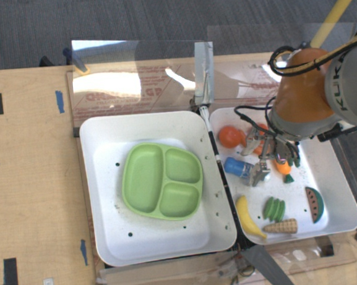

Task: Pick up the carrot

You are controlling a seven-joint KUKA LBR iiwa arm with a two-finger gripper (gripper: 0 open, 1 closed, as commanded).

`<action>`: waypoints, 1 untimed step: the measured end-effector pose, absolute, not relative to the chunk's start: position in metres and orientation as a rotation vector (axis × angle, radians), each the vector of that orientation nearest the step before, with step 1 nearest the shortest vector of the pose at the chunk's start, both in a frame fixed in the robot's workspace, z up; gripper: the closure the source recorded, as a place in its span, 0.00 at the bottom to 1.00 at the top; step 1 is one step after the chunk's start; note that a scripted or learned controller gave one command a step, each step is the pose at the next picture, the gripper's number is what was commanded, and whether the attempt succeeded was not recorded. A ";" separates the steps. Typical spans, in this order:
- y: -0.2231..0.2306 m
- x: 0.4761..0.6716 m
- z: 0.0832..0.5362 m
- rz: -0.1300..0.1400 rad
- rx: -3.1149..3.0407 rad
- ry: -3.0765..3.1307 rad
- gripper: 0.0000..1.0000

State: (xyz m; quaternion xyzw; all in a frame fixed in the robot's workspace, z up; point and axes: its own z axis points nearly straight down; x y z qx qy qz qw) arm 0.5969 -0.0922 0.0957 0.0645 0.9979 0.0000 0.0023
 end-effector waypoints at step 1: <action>-0.123 0.536 0.090 0.002 0.455 3.096 0.00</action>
